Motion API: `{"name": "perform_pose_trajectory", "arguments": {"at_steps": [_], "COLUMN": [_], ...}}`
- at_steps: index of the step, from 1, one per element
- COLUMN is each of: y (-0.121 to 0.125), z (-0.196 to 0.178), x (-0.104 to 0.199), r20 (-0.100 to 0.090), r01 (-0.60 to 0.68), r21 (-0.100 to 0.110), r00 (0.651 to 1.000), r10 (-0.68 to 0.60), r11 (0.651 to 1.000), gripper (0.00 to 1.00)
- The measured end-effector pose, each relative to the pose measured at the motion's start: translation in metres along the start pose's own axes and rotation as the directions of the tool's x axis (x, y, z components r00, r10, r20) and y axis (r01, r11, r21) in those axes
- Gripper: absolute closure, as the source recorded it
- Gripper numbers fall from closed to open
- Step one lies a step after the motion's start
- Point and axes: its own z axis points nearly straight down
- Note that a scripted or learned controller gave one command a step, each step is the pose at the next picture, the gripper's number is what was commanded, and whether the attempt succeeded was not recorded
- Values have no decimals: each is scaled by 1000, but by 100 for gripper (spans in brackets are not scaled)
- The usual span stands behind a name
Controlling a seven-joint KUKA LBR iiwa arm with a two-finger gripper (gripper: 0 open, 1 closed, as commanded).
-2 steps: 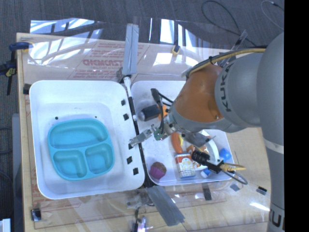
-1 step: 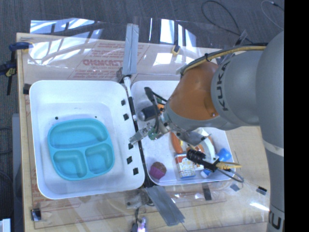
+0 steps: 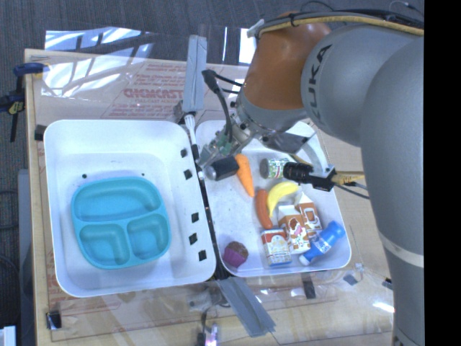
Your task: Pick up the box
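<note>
The grey arm with its orange band reaches in over the far edge of the right shallow white bin (image 3: pixel 337 259), and its gripper (image 3: pixel 220 161) hangs low near that bin's far-left corner, close to the wall it shares with the left shallow white bin (image 3: pixel 57 193). Whether the fingers are parted or closed cannot be told from this slant, since the wrist and cabling cover them; nothing is visibly held between them.

The task's thing, a small red-and-white printed cardboard box (image 3: pixel 301 220), lies toward the near-right corner of the right bin, with a second small red-and-white carton (image 3: pixel 276 249) touching it on the near side. Both are crowded: a yellow plastic banana (image 3: pixel 281 193) sits just beyond them, a blue plastic bottle (image 3: pixel 323 242) presses against their right side, and an orange plastic carrot (image 3: pixel 263 208) lies along their left. Another orange carrot (image 3: pixel 245 174) rests just beside the gripper, and a small green-labelled can (image 3: pixel 274 168) lies near the far edge. A purple round toy fruit (image 3: pixel 235 252) sits alone by the near-left corner.

The gripper is well apart from the boxes, so the reach appears not yet made. A light blue compartment tray (image 3: pixel 119 220) fills the middle of the left bin, probably as a drop-off place.
</note>
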Motion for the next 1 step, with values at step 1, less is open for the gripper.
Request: {"name": "perform_pose_trajectory", "arguments": {"at_steps": [1], "y": [-25], "z": [-64], "x": [6], "r20": [3], "r01": [358], "r21": [-2], "r00": [934], "r10": [-358], "r11": [934], "gripper": [100]}}
